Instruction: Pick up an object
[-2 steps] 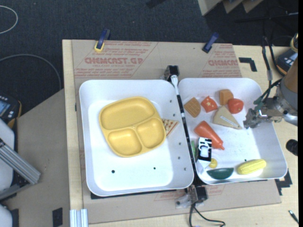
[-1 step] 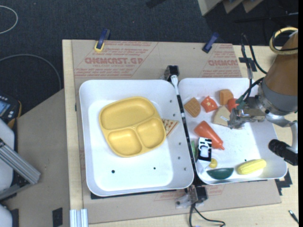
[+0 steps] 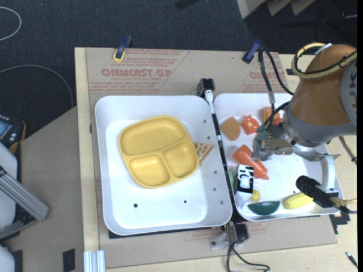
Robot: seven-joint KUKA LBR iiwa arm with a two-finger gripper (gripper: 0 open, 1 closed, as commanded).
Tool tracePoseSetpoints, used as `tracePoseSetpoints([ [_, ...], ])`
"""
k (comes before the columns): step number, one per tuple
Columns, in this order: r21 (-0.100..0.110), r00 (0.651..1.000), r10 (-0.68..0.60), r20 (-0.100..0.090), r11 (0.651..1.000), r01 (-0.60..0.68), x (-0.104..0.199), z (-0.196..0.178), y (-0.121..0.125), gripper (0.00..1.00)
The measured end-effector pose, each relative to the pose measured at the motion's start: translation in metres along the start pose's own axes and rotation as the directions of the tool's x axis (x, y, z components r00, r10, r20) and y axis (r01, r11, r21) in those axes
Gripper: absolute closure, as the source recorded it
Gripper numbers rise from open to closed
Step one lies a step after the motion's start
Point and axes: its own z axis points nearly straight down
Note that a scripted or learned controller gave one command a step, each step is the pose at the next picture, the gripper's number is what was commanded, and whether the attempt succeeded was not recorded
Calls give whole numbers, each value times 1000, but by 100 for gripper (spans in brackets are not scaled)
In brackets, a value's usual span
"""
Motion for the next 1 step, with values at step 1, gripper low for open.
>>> tracePoseSetpoints([
  [1, 0, 1000, 0, 0, 1000, 0, 3, 0, -2, 100],
])
